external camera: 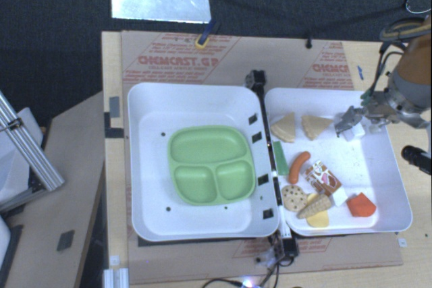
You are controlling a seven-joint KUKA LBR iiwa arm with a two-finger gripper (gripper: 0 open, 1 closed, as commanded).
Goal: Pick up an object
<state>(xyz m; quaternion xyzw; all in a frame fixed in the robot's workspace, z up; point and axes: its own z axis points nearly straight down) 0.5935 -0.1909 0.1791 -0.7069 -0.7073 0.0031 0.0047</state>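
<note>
My pincer hangs over the upper right part of the right bin; I cannot tell its state. Nothing is seen gripped. Nearest item: tan wedge, just left of it. Sausage, cookie and orange block lie lower. Left bin carries a green divided tray.

The arm enters from the right edge of the view, its orange band uppermost and its grey wrist section below, angled down and to the left. The pincer projects leftward from the wrist at a slight downward tilt. Its fingers are too small and blurred for their spacing to be judged.
</note>
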